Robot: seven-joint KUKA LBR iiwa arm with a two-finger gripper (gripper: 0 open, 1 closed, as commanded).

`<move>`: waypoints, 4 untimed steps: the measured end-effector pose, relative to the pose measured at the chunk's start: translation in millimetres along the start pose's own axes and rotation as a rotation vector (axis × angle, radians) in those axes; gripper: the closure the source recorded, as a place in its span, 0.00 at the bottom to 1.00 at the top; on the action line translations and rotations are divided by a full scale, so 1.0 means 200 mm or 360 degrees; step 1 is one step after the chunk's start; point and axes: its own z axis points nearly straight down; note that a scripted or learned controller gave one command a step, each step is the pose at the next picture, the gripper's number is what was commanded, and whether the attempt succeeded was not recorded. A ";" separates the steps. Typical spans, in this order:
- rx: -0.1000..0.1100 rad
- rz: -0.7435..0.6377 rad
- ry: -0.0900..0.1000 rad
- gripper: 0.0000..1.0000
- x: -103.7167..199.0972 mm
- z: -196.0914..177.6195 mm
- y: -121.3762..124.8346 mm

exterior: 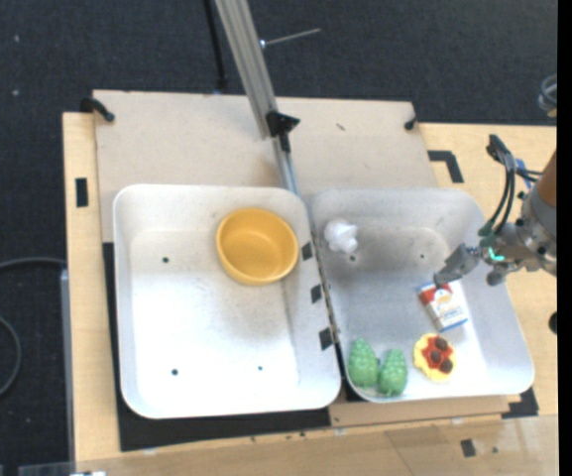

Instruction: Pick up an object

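My gripper hangs over the right side of the right bin, just above and to the right of a small red, white and blue carton. Its two fingers stand apart, open, with nothing between them. A yellow and red toy lies near the bin's front. Two green knobbly pieces sit at the front left corner. A small white object rests at the back left of this bin. A yellow bowl stands in the left bin.
A slanted metal rail runs from the top of the view down to the gap between the bins. Cables hang near the arm at the right edge. The bench board extends behind both bins.
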 end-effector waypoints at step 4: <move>-0.0017 0.0014 -0.0009 1.00 -0.04 0.62 -0.03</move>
